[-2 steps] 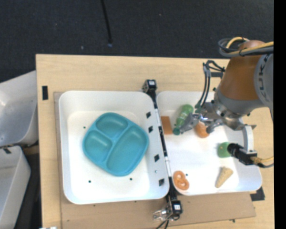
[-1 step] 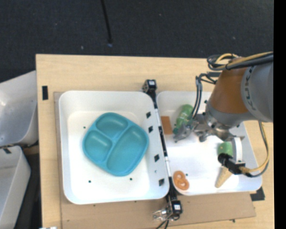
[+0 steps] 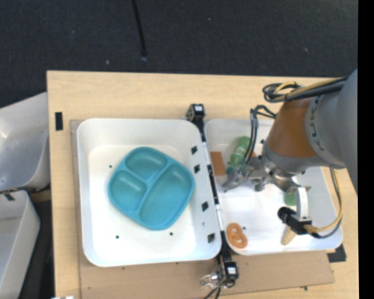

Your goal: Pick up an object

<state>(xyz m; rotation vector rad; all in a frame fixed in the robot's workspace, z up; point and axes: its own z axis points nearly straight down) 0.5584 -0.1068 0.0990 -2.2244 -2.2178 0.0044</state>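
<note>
1. Bins of white plastic are set side by side on a pale desk [image 3: 62, 92]: the left bin [image 3: 100, 242] and the right bin [image 3: 268, 245].
2. Nearest in the right bin, an orange piece [image 3: 237, 235] is laid in the near left corner, close to the wall shared with the left bin.
3. At mid-depth in the left bin, a blue plate [image 3: 151, 187] with three compartments is laid flat, well apart from everything in the right bin.
4. At about the same depth, the claw [image 3: 234, 178] is lowered into the left half of the right bin. Whether it is open or closed cannot be told, and nothing is seen held in it.
5. Just left of the claw and slightly farther back, a brown block [image 3: 217, 162] is placed against the shared wall.
6. Just beyond the claw, a green bottle [image 3: 240, 149] is seen in the far part of the right bin; whether it is touched by the claw cannot be told.
7. Farthest back, the arm [image 3: 327, 126] is brought in from the right over the bin's far right corner.
</note>
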